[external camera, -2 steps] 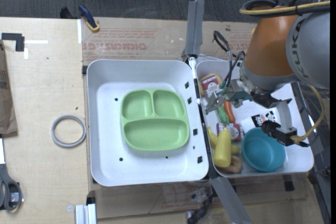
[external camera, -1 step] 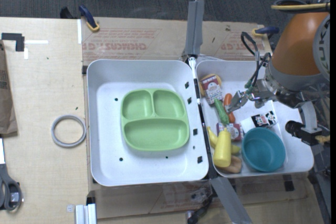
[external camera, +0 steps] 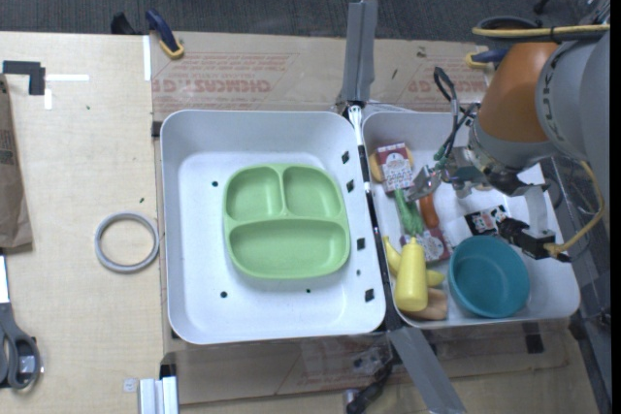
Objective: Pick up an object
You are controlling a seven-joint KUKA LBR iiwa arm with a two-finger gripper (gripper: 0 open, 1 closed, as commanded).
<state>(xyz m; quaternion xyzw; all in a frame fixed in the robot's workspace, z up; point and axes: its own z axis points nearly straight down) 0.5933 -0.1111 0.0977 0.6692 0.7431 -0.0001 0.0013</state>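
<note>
Arm: grey with an orange band (external camera: 516, 92), reaching in from the right over the right bin.
Gripper (external camera: 427, 185): low inside the right bin, above the red and green items; whether its fingers are apart or together cannot be told, and nothing is seen held between them.
Right bin (external camera: 568, 291): crowded; a teal bowl (external camera: 490, 276) at the near right, a yellow bottle (external camera: 411, 274) by the near left wall, a red-and-white packet (external camera: 395, 166) at the far left, a green vegetable (external camera: 408, 213) and an orange-red piece (external camera: 428, 212) in the middle.
Open room, right bin: little; a bare patch along the far wall.
Left bin (external camera: 184, 238): holds 1 green divided plate (external camera: 286, 221) with 3 compartments, bare white floor all around it.
Divider: the 2 bins touch along their inner walls.
Bench (external camera: 78, 170): pale wood, with a grey ring (external camera: 126, 240) left of the left bin and scissors (external camera: 17, 352) at the near left edge.
Floor: dark carpet beyond the far edge.
</note>
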